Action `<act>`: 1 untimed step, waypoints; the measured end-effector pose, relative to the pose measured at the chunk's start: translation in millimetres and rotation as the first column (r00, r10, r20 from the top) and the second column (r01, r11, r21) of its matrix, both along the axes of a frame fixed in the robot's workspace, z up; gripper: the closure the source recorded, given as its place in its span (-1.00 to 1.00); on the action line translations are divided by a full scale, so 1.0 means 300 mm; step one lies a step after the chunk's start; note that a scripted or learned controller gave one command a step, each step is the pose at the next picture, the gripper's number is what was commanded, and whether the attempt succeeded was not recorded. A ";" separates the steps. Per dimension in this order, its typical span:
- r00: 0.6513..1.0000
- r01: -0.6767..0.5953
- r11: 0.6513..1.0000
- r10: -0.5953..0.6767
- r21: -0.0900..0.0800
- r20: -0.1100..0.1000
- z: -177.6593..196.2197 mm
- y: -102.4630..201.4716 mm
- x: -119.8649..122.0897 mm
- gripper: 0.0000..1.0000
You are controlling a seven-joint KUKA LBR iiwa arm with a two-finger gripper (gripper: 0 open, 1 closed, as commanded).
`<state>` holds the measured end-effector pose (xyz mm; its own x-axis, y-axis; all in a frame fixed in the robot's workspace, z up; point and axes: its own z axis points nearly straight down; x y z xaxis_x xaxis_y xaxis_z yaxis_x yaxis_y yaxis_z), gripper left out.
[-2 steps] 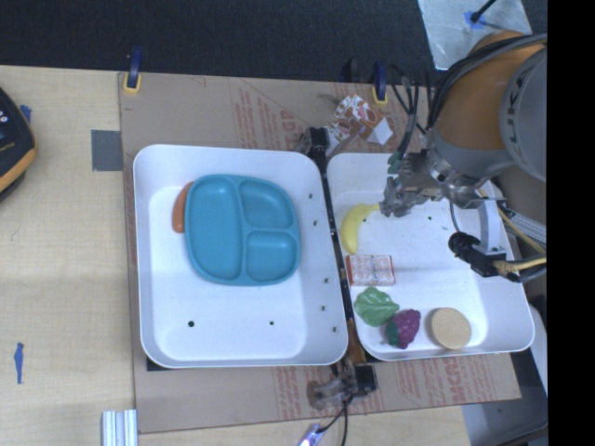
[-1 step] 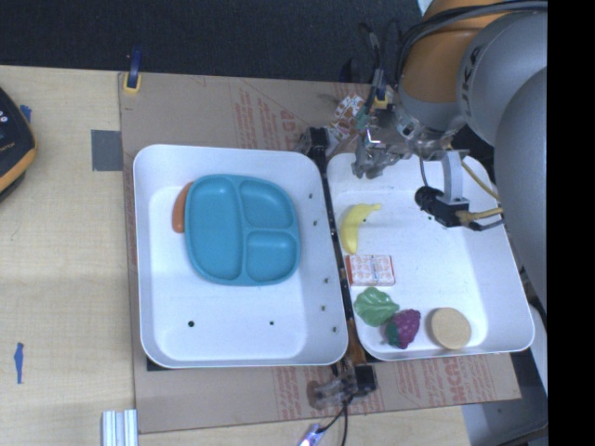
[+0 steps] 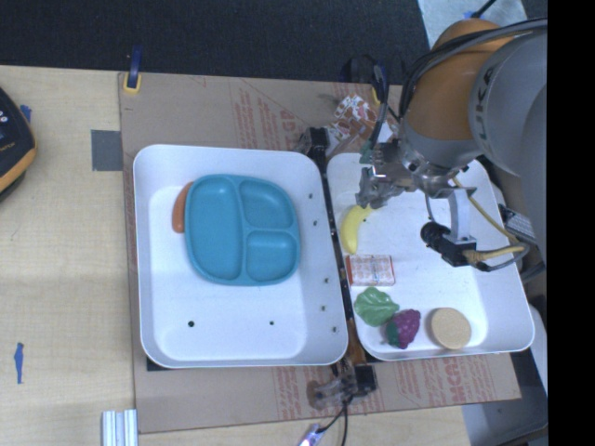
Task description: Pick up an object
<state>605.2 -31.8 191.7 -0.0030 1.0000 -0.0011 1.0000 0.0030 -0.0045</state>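
My gripper [image 3: 372, 193] hangs low over the back left part of the right bin [image 3: 502, 328], just above the upper end of a yellow banana [image 3: 350, 229]. The banana lies along that bin's left wall. In front of it lies a small pink-and-white packet [image 3: 371, 269]. Further forward sit a green leafy toy [image 3: 374, 306], a purple grape bunch [image 3: 403, 327] and a tan round cookie [image 3: 449, 328]. The fingers point down at the banana's tip, and I cannot make out any gap between them.
The left bin [image 3: 232, 342] holds a blue divided plate [image 3: 244, 229] with an orange item [image 3: 178, 209] peeking out at its left edge. A cable and a black fitting [image 3: 452, 245] hang from the arm over the right bin's middle. A yellow-black device [image 3: 14, 147] sits at far left.
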 end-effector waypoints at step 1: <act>1.000 0.000 1.000 0.000 0.000 0.000 0.000 0.000 0.000 -1.00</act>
